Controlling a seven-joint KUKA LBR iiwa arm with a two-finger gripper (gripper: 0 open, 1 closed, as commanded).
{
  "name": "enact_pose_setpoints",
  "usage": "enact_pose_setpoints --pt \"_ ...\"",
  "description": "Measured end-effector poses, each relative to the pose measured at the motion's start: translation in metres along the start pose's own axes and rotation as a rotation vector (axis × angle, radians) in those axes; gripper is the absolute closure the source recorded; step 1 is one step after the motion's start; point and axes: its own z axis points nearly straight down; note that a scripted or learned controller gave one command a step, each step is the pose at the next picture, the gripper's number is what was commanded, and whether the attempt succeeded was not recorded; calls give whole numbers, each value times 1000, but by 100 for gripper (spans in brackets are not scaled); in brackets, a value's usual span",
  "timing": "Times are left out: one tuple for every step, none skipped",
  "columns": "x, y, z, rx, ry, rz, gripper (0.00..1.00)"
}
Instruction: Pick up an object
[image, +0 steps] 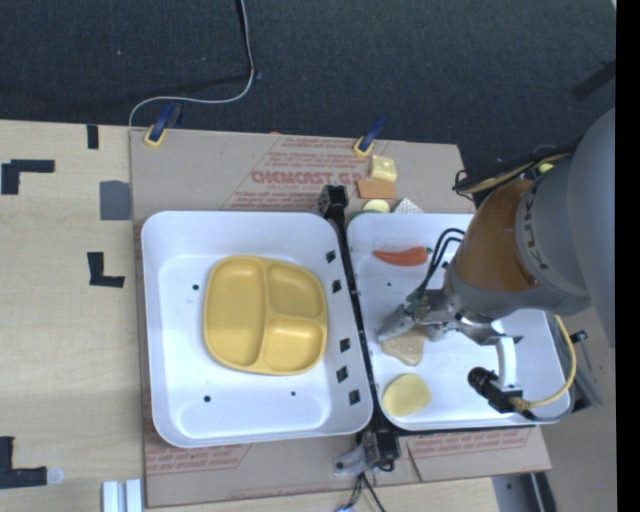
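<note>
Reaching in from the right, the grey arm (565, 225) with its orange band (495, 245) covers much of the right bin (455, 405), and its wrist ends in the gripper (408, 322) low over that bin's left half. Both white bins sit side by side on a sheet of printed cardboard (290, 175) laid on the wooden bench (60, 320). The left bin (165, 250) holds one thing, a yellow divided plate (265, 313), lying flat near the middle with its three compartments facing up.

In the right bin, a pale beige wedge-shaped piece (406, 349) lies on the floor directly under the gripper's tip, touching or nearly touching it. The dark fingers are blurred against the wrist and the bin wall, so how far apart they stand cannot be told, and the view does not show the beige piece gripped between them. Just below that piece, apart from it, a round pale yellow object (406, 395) rests near the bin's front edge. An orange-red carrot-like piece (402, 256) lies toward the back of the bin, well clear of the gripper.

Behind the bins, on the cardboard, a small orange and yellow block (379, 178) stands beside a small pale green round item (375, 207). A blue and yellow clamp (158, 127) grips the cardboard's far left corner, and another (368, 136) sits further right.
</note>
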Motion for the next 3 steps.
enact_pose_setpoints --pt "-17 -9 0 1 1 1 0" --pt "-17 -9 -10 1 -1 1 100" --pt "69 34 -103 -5 4 -10 100"
